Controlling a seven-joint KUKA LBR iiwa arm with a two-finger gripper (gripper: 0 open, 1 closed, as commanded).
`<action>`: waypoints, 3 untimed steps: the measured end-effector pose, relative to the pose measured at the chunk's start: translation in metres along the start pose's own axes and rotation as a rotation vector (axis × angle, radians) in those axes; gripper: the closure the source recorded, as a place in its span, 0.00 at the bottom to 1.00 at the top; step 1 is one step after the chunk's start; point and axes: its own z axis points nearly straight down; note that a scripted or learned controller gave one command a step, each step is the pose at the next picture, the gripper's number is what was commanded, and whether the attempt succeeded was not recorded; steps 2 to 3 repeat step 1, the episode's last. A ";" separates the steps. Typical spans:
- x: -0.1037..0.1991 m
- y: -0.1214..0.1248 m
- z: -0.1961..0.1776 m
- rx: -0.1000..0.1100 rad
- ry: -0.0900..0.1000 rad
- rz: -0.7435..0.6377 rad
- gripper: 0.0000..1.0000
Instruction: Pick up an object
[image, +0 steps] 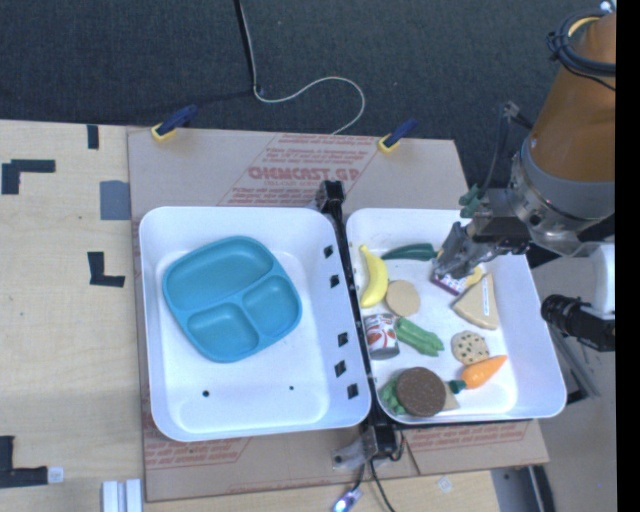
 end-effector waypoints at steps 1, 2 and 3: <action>0.084 0.000 0.012 0.001 0.001 -0.007 1.00; 0.084 0.000 0.012 0.001 0.001 -0.007 1.00; 0.084 0.000 0.012 0.001 0.001 -0.007 1.00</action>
